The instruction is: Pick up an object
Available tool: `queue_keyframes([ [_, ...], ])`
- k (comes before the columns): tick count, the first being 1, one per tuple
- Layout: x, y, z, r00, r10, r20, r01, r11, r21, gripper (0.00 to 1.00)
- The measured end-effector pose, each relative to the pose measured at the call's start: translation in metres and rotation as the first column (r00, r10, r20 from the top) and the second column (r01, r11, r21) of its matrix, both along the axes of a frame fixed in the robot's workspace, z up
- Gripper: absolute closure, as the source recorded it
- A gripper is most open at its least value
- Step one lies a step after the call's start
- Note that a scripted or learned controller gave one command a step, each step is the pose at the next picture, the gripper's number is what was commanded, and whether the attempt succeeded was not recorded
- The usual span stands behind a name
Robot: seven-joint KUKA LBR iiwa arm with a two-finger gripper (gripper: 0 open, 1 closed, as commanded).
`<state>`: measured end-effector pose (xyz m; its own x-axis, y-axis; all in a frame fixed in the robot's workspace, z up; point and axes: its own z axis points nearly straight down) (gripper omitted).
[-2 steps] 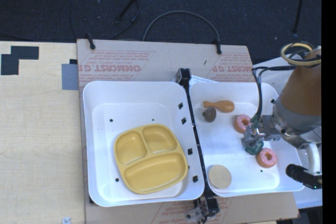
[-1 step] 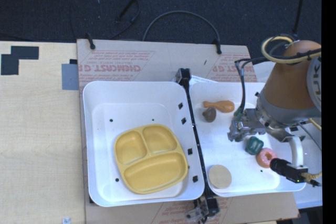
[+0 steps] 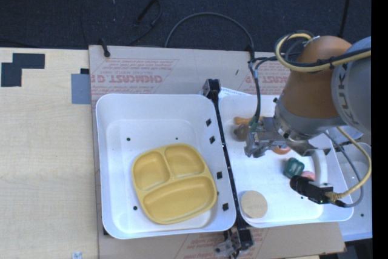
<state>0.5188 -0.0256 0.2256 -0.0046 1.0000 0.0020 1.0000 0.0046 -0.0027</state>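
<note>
My gripper (image 3: 253, 147) hangs low over the left part of the right bin (image 3: 276, 215), under the grey arm with its orange band (image 3: 315, 79). Just behind it, an orange-brown object (image 3: 242, 121) peeks out near the divider. A small teal object (image 3: 294, 167) lies to the gripper's right, with a pink-red piece (image 3: 307, 176) beside it. A round tan disc (image 3: 253, 204) rests near the bin's front edge, apart from the gripper. The arm hides much of the bin's back and right.
A yellow divided plate (image 3: 174, 182) lies in the left bin (image 3: 115, 124). A black divider rail (image 3: 219, 142) runs between the bins. A black connector with a yellow cable (image 3: 312, 190) hangs at the right bin's front right.
</note>
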Motion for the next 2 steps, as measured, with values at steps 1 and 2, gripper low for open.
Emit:
queue_keyframes([
  [1, 0.013, 0.058, -0.008, 1.0, 0.0, -0.001, 0.0, 1.0, -0.001, 1.0],
  [2, 0.023, 0.113, 0.001, 1.0, 0.0, 0.0, 0.0, 1.0, -0.001, 1.0],
])
